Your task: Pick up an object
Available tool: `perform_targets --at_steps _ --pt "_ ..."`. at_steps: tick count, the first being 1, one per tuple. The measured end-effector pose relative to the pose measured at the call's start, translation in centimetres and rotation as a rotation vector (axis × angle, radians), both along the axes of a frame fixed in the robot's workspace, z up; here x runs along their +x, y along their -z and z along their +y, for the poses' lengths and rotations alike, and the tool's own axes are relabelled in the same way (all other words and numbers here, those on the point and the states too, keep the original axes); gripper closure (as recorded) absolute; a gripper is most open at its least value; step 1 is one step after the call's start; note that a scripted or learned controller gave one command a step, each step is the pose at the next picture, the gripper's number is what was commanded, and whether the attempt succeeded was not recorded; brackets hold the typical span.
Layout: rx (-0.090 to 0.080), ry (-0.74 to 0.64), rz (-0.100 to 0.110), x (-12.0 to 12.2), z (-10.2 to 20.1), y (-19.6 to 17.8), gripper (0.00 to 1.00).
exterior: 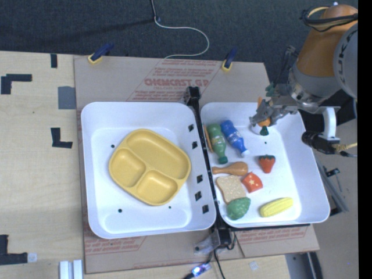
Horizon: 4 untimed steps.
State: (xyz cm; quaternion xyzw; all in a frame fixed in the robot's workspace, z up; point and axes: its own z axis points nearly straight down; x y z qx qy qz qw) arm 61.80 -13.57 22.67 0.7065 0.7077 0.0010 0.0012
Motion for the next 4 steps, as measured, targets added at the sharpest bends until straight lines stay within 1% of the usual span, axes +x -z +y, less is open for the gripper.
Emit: perform_targets --at_steps 2,3,4 --pt "0.002 -0.006 0.004 1.9 11.6 -1.0 1.0" --pt "0.0 -0.004 0.004 3.5 16.7 1.1 1.0" --pt "0.001 -0.001 0.003 4.2 17.8 -0.8 1.0"
